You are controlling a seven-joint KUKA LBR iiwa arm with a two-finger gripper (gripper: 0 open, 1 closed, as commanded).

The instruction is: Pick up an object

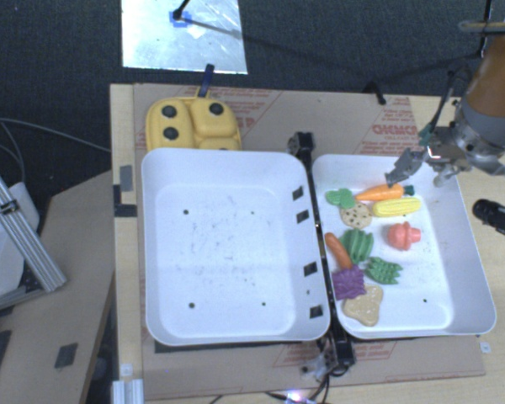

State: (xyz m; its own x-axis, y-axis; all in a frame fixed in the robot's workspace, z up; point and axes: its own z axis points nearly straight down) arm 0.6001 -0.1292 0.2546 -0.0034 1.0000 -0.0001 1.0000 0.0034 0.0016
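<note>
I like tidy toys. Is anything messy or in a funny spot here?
Nothing looks spilled or broken. The toy foods, like the corn, carrot and cookie, all lie in the right bin. One odd thing: a yellow toy sits outside the bins, behind the left bin, on the cardboard.

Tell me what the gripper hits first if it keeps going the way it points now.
The gripper points down and toward the left from above the right bin. Going straight on, it would likely meet the orange carrot first, with the yellow corn just beyond. Height above them is hard to judge from this one view.
</note>
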